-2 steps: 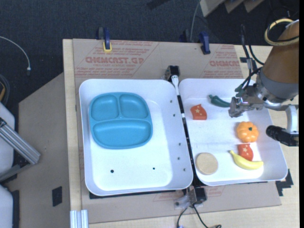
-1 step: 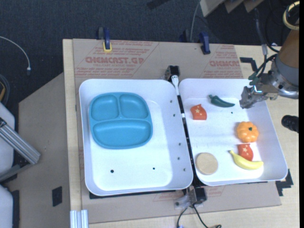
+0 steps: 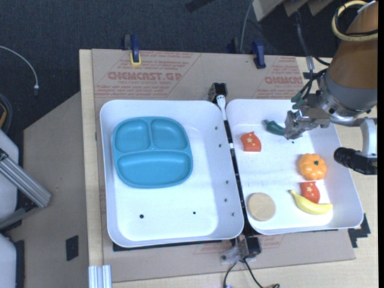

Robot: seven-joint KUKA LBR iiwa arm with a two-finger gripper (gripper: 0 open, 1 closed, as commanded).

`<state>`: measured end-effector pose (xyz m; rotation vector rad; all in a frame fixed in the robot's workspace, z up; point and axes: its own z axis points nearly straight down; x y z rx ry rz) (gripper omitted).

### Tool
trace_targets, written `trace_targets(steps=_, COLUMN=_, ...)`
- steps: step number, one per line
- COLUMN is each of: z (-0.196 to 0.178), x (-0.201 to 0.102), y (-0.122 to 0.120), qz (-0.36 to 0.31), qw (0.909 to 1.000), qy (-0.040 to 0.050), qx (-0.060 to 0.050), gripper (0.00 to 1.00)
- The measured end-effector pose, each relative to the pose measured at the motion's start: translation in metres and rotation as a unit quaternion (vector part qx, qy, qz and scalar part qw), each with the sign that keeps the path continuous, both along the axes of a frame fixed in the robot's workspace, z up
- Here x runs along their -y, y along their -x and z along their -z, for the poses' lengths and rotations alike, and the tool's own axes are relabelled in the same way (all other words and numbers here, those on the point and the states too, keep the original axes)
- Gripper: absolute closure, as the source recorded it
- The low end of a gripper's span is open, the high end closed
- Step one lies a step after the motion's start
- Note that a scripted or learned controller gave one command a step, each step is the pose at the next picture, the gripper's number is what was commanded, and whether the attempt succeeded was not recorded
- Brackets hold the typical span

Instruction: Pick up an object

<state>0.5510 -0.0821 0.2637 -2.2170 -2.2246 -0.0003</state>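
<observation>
While the gripper (image 3: 294,128) hovers low in the right bin (image 3: 345,218), its grip unreadable, a teal object (image 3: 274,126) lies just beside it, likely its target.

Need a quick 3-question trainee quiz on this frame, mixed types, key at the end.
1. True or false: the blue tray lies in the left bin.
2. Which item lies nearest the gripper? A) banana B) teal item C) tan disc
3. Fill in: the pumpkin sits in the ___ bin.

Key: 1 true; 2 B; 3 right.
</observation>
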Motion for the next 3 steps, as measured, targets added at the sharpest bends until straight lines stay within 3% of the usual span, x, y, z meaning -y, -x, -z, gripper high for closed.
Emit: trace_targets(steps=3, z=0.012, x=-0.156, y=0.033, qz=0.0, qw=1.0, qy=0.0, qx=0.0, gripper=1.0)
